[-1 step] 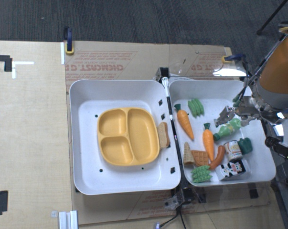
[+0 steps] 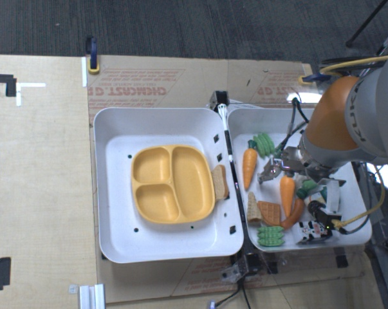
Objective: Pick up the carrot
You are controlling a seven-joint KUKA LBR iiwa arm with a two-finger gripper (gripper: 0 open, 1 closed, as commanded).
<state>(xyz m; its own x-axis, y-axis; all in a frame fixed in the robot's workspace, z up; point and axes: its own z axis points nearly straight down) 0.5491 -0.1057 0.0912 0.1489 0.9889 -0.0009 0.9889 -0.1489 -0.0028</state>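
There are two carrots in the right bin [image 2: 358, 198], and that is the first hazard. One carrot [image 2: 249, 166] lies at about 9 o'clock in that bin, near the wall shared with the left bin [image 2: 110, 192], its green top [image 2: 264, 144] pointing toward 12 o'clock. A second carrot [image 2: 287, 195] lies near the middle, just below the gripper [image 2: 274, 170], with an orange piece [image 2: 295, 212] curving off toward 5 o'clock beside it.

The gripper hangs between the two carrots, nearer the central one. Its metal tips are small and glinting, and I cannot tell how far apart they stand or whether anything sits between them; no carrot is visibly lifted.

Risks as I judge them:
- A descent from here could land in the gap between the carrots and close on nothing.
- The central carrot is crowded by a waffle-like square [image 2: 269, 212] and a green ridged item [image 2: 271, 236] toward 6 o'clock, so the tips may catch a neighbour or nudge the carrot aside.
- Smooth, tapered carrots may slip out sideways when pinched.

The wrist and orange band [image 2: 329, 118] cover the bin's 2 o'clock corner. Cables and small dark parts at 5 o'clock blur together. A tan slice [image 2: 220, 182] leans by the yellow plate [image 2: 173, 184] in the left bin.
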